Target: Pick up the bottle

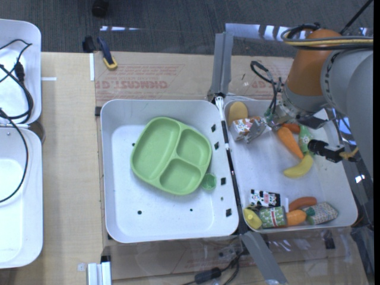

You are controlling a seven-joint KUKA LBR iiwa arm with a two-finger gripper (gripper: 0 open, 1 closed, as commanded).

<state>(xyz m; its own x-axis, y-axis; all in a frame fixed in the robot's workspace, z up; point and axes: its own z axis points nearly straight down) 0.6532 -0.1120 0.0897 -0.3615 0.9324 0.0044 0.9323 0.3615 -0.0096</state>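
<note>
Claw near back wall, perhaps touching packet

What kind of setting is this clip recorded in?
Most likely a robotics lab bench for pick tests. Two white bins sit side by side on a cardboard-covered bench, the right one holding toy food like a carrot and banana, with the arm reaching in and loose cables nearby.

A robotics lab: the grey-and-orange arm at the frame's right reaches over two white bins on a wooden bench (cables trail at the left), with dark carpet above.
</note>
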